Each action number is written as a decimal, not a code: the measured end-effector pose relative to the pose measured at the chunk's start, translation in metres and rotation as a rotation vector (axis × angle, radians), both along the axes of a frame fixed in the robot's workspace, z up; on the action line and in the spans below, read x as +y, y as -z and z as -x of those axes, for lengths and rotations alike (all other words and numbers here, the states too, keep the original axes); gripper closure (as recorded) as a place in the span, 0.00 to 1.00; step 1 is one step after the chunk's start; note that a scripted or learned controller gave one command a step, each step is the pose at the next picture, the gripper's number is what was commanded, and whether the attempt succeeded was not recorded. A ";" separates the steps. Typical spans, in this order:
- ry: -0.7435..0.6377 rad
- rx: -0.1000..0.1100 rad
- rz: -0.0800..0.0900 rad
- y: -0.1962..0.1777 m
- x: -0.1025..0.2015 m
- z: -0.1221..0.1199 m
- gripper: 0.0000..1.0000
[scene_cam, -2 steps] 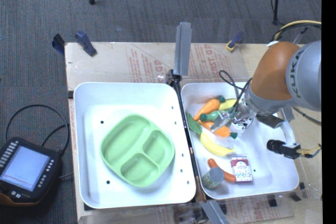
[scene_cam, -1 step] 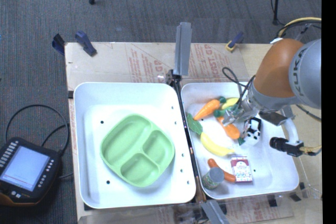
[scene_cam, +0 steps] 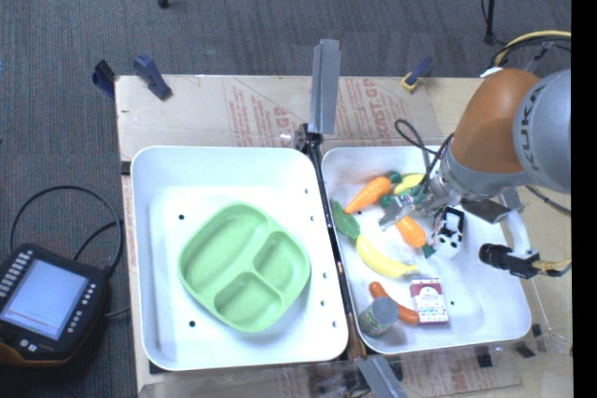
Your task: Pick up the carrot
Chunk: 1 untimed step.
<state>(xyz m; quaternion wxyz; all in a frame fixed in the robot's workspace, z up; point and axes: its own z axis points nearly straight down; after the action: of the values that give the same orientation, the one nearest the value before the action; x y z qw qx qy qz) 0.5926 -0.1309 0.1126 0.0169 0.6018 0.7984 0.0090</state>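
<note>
1. Step in hand: the approach. The gripper (scene_cam: 408,210) sits low in the right bin (scene_cam: 508,312), in its middle part, over a cluster of toy food.
2. Gripper state: whether it is apart, together or clamped on anything cannot be told; wrist hardware and cables cover that area.
3. Target location: one carrot (scene_cam: 368,192) lies toward the far left part of the right bin, tilted, its green top pointing right. A second carrot-like orange piece (scene_cam: 411,232) lies just beside the gripper on its near side. Which one the program aims at cannot be told.
4. Next move, as a judgement: centre on one orange piece alone, close, then lift straight up and confirm the piece rises.
5. Obstructions: a banana (scene_cam: 384,259) lies just near of the gripper; a small black-and-white toy (scene_cam: 450,236) is to its right; a green leaf-shaped piece (scene_cam: 346,223) lies at the left wall.
6. Other items: a small box (scene_cam: 428,300), a can (scene_cam: 378,317) and an orange-red piece (scene_cam: 392,302) occupy the near part. The left bin (scene_cam: 159,200) holds a green divided plate (scene_cam: 244,267).
</note>
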 end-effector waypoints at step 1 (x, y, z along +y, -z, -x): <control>-0.186 0.042 -0.005 0.028 -0.003 0.002 0.00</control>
<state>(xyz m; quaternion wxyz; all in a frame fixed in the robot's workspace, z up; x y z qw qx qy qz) 0.5904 -0.1344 0.0849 -0.0021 0.5251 0.8510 -0.0002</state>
